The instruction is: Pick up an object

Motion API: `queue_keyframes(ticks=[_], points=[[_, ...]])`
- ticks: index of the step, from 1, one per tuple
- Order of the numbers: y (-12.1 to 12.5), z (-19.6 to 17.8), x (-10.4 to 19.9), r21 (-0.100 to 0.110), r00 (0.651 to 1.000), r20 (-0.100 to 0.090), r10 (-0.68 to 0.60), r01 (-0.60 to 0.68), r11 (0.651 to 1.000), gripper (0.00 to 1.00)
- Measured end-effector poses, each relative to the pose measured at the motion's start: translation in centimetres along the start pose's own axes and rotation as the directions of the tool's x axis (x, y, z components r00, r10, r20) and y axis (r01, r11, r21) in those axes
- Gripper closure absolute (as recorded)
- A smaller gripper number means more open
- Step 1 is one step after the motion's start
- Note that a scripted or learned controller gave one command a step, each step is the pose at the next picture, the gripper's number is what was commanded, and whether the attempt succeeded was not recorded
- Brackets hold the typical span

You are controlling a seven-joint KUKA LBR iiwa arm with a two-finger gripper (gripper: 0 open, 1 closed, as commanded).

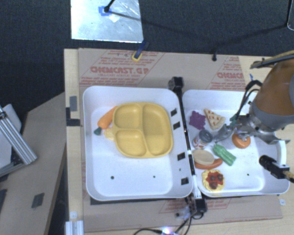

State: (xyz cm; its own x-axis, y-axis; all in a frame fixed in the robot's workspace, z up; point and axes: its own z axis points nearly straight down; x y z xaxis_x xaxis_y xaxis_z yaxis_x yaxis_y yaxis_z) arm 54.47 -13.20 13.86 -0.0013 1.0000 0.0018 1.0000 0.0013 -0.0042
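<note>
My gripper (222,132) hangs low over the middle of the right bin (245,182), reaching in from the right. Its tip sits just right of a small grey and red can (204,138) and just above a green pickle (224,154). Nothing shows as held. Purple grapes (198,119) and a pizza slice (214,118) lie toward the back of the bin. An orange round piece (241,141) lies under the wrist. A bun (203,156), a sausage (209,164) and a small plate of spaghetti (213,179) lie near the front left.
The left bin (103,180) holds a yellow divided plate (141,129) with a carrot (106,118) at its left edge. A black divider (184,131) with clips runs between the bins. A metal sheet (107,12) lies behind the bench.
</note>
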Motion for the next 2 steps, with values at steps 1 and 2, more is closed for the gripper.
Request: queue_keyframes(ticks=[1,2], points=[[0.22,1.69,-0.12,-0.01,1.0,0.004,-0.002,0.002,1.0,0.0],[0.22,0.83,-0.05,-0.01,1.0,0.003,0.0,0.0,1.0,1.0]])
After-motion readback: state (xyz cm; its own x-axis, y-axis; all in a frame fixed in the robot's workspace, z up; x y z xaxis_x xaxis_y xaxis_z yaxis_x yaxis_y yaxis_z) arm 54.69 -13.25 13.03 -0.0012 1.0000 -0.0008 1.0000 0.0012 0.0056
